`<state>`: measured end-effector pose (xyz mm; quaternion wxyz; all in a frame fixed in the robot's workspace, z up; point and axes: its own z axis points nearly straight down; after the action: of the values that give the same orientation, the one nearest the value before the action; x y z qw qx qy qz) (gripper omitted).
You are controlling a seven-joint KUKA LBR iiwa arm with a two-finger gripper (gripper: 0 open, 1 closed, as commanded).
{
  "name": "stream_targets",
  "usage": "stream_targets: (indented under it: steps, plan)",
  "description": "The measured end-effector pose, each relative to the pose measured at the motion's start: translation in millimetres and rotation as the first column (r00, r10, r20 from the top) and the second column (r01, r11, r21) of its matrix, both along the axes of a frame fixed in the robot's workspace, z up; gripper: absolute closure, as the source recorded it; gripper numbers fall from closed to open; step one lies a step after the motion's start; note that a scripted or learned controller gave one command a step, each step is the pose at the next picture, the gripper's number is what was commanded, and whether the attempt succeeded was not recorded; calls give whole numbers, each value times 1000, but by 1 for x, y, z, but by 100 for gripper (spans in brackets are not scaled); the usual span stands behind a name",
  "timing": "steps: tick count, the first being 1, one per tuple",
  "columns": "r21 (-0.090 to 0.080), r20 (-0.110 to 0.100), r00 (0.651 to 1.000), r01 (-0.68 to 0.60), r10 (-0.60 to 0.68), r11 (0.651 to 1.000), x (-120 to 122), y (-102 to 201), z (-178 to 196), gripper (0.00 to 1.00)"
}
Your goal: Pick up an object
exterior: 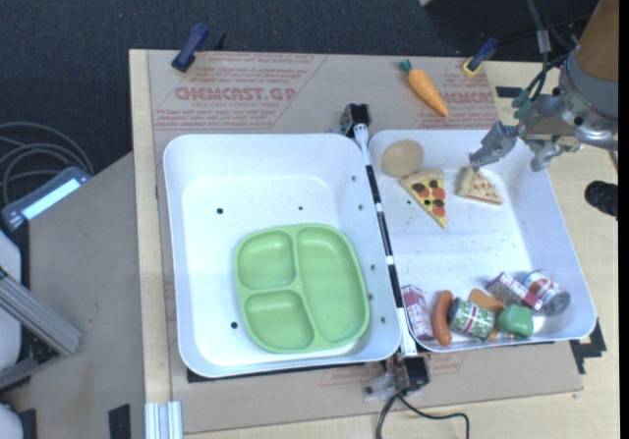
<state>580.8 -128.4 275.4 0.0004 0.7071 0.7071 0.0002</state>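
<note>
Although the green tray [300,288] in the left bin [187,172] is the biggest thing on the surface, it is broad, flat and smooth, a poor fit for two fingers except at its rim. Across the divider, in the right bin [550,231], the tan round [402,157] and the pizza slice [429,196] beside it look like light, stiff plastic toys, low and likely slippery. Next comes the wedge [480,187], pale with a browner crust, also flat and light; its edges offer the best hold, pinched across the narrow width. Just above and beside its upper corner hangs the end effector [512,147], fingers spread apart and gripping nothing, so the wedge lies closest to it, slightly down and left. Well apart, in the near corner, cans and toy vegetables [486,309] crowd together, harder to single out.
</note>
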Motion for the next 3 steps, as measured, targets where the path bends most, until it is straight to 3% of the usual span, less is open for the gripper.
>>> stream_targets:
  steps: [1, 2, 3]
  plan:
    - [0, 0, 1000, -1, 1, 1000, 39, 21, -191, 0]
    - [1, -1, 1000, 1, -1, 1000, 39, 21, -181, 100]
    - [1, 1, 1000, -2, 2, 1000, 21, 100, -90, 100]
